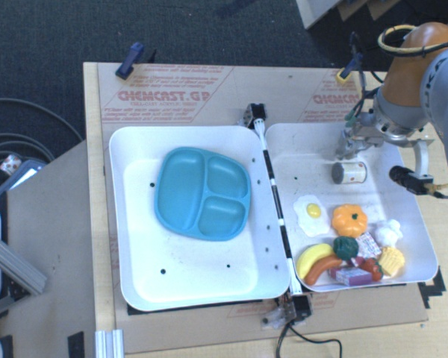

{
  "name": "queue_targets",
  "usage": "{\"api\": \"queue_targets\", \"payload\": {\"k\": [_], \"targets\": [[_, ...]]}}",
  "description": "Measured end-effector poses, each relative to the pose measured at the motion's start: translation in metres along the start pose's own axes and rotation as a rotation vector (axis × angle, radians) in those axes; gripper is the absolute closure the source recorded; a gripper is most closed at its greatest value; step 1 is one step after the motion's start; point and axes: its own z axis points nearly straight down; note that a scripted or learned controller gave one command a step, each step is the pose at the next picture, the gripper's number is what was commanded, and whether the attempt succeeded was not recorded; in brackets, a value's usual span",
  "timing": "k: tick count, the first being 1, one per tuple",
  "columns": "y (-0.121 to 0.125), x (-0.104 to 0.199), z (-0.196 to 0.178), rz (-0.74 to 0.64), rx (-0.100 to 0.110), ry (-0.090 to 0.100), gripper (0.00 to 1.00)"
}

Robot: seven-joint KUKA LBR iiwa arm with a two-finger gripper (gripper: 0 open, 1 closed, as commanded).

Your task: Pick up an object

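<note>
Dark carpet surrounds a bench (209, 88) topped with brown printed cardboard, on which two shallow white bins sit side by side, their inner rims touching along a black seam. In the left bin (134, 274) lies a blue tray (203, 193) with three compartments, tilted a little and resting toward the bin's upper middle. The right bin (422, 230) holds the rest: a grey can (349, 172) on its side in the upper part, and below it a cluster of toy food crowded into the lower corner. That cluster has a fried egg (310, 213) on its left, an orange pumpkin (349, 219) just beside the egg, a banana (314, 259) at the lower left, a green broccoli (345, 247) under the pumpkin, a corn cob (392, 261) to the right, a white garlic (389, 233) above the corn, and a purple piece (351, 277) at the bottom edge. The arm (414, 73), grey with an orange band, comes in from the right over the bin's upper right corner. Its gripper (349, 147) hangs just above the can, close to it, and whether it touches cannot be told. Whether the jaws stand wide or narrow cannot be told from this angle, and nothing is seen between them. Blue clamps (129, 60) hold the cardboard at the far edge.
</note>
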Motion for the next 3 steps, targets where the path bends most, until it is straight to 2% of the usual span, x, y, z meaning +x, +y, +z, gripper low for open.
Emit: {"api": "queue_targets", "payload": {"k": [1, 2, 3], "targets": [[-0.016, 0.037, -0.095, -0.001, -0.002, 0.001, 1.0], [-0.016, 0.037, -0.094, 0.0, 0.001, 0.001, 0.0], [-0.001, 0.03, 0.011, 0.0, 0.003, 0.002, 0.0]]}}
